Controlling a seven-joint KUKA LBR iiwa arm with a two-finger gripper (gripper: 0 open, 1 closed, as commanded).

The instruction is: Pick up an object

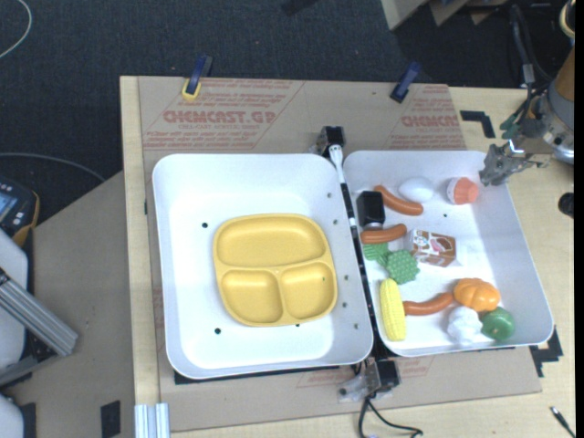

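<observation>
My gripper [498, 165] hangs at the far right edge of the right bin [525, 245], near its back corner, with nothing visible between its fingers. Closest to it lies a small orange-red piece [465, 191], with a white egg-shaped piece [416, 190] beside it. Further into the bin lie sausages [399, 200] [383, 235] [427, 305], a brown and white packet [434, 247], a green leafy piece [400, 265], a corn cob [391, 308], an orange pepper [476, 293], a white piece [464, 326] and a green piece [498, 324].
The left bin [178, 245] holds a yellow divided plate [274, 267]. A black block [370, 209] sits by the divider between the bins. Clamps [194, 76] [405, 82] grip the bench's back edge.
</observation>
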